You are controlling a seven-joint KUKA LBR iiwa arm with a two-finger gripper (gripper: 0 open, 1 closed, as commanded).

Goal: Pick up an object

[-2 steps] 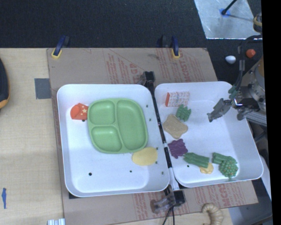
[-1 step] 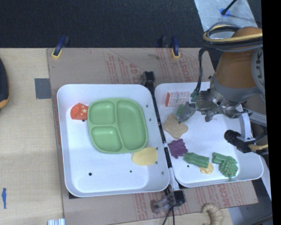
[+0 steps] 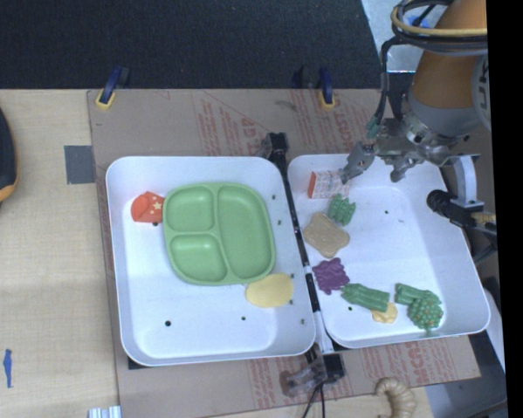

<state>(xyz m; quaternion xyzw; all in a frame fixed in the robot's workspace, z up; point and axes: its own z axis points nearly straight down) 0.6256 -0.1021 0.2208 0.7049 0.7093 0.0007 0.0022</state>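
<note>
- My gripper (image 3: 377,161) hangs over the far end of the right bin (image 3: 438,238); fingers look spread, one tip low near the bin's far-left corner, the other further right. Nothing between them, so I count it as open and carrying nothing.
- Judgement: task not done. No object lifted; I read this as the approach or descent stage, grasp and lift both left to do.
- Closest candidate: the small red-and-white packet (image 3: 324,184) in the far-left corner of the right bin, just beside my left fingertip. Can't tell whether it touches.
- Just nearer than the packet: a small green piece (image 3: 340,210), then a tan bread slice (image 3: 325,237) against the bin's left wall.
- Further toward the near edge of the right bin: purple grapes (image 3: 331,275), a green vegetable (image 3: 365,296) overlapping a small yellow bit (image 3: 385,313), and broccoli (image 3: 422,306) by the near-right corner.
- Left of the right bin sits the left bin (image 3: 146,332), with a green divided plate (image 3: 219,232), a red piece (image 3: 146,207) and a yellow piece (image 3: 268,291). All well apart from my gripper.
- Risk, as I see it: the packet lies flat and close to the wall, so a pinch may slip.
</note>
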